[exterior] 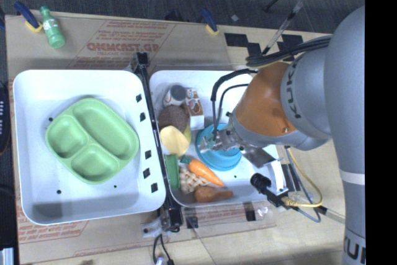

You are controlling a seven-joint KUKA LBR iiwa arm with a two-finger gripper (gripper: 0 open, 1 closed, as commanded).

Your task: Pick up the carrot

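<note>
Looks like the arm is working through the approach step right now. The gripper [218, 141] is hanging over the blue bowl [221, 155] in the right bin [205, 79], and honestly I can't tell what state it's in from this angle. The carrot [205, 172] is lying just below-left of it, beside the brown drumstick-looking piece [212, 194]. Next move probably needs a short shift toward the carrot, then descending.

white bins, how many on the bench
2. The left bin holds a green divided plate. The right bin holds the carrot and other food; the arm hides part of it.
</note>
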